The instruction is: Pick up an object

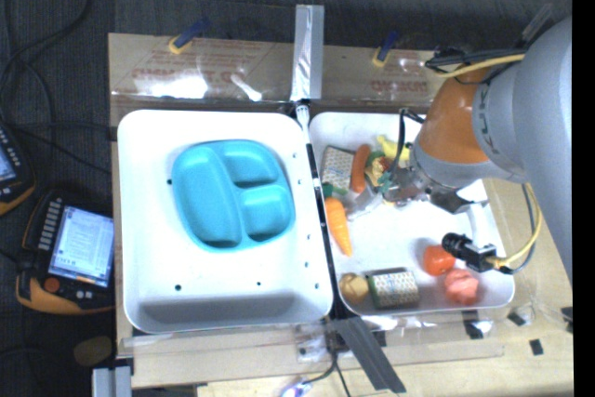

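Note:
The right white bin [400,232] holds several toy foods. An orange carrot [337,225] lies along its left wall, with a tan ridged block [337,165] and a reddish-orange piece [359,170] above it. A yellow and green piece [381,153] sits in the far left part. A red tomato [438,258], a pink piece [462,286], a grey and gold block [393,288] and a brown potato [352,286] lie along the near side. My gripper [390,186] hangs low over the far left part of this bin, right beside the yellow and green piece and the reddish-orange piece.
The left white bin [149,284] holds a blue compartment tray [232,192]. The arm's orange band [454,121] and grey body cover the right bin's far right corner. A black fitting with a yellow cable [469,248] sits near the tomato. Devices lie on the floor at left.

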